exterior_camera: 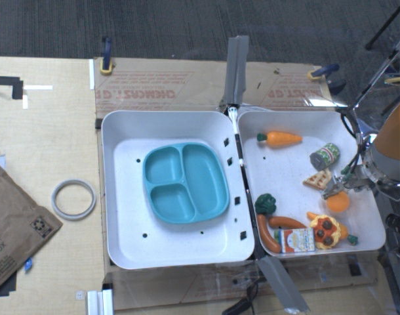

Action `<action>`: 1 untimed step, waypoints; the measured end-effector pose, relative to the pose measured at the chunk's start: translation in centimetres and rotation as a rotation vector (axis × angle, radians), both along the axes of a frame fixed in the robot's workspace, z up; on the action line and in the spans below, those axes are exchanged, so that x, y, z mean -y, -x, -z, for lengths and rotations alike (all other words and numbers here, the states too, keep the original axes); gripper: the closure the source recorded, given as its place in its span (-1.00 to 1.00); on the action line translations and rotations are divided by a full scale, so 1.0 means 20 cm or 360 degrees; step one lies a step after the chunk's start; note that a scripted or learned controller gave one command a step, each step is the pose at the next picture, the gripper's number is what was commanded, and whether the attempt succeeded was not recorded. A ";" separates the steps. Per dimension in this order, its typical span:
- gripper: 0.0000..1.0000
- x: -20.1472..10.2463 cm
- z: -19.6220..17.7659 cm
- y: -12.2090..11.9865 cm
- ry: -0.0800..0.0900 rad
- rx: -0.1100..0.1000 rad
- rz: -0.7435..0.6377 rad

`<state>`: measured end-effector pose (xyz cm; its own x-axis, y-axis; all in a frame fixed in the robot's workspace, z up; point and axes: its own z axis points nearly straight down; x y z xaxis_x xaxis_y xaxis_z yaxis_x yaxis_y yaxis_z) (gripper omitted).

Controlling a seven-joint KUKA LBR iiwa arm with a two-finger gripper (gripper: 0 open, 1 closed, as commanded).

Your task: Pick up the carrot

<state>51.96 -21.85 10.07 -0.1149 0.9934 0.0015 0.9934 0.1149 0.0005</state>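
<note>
1. Camera view coverage: two shallow white bins are being shown side by side, the left bin (pixel 115 195) and the right bin (pixel 288 120).
2. A blue divided plate (pixel 185 182) is being held by the left bin.
3. The carrot (pixel 282 138) is being shown lying flat near the right bin's far wall, apart from the other items.
4. A small can (pixel 325 155), a waffle piece (pixel 318 178), an orange ball (pixel 338 202), broccoli (pixel 265 204), a hot dog (pixel 271 230), a juice box (pixel 296 240) and a pizza slice (pixel 326 229) are being held in the same bin.
5. The gripper (pixel 336 188) is being positioned low at the bin's right side, just above the orange ball, well apart from the carrot. Its finger opening cannot be told, and nothing is being seen between the fingers.
</note>
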 end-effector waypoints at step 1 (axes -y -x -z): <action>1.00 -0.25 -0.43 0.00 0.0004 -0.0001 -0.0170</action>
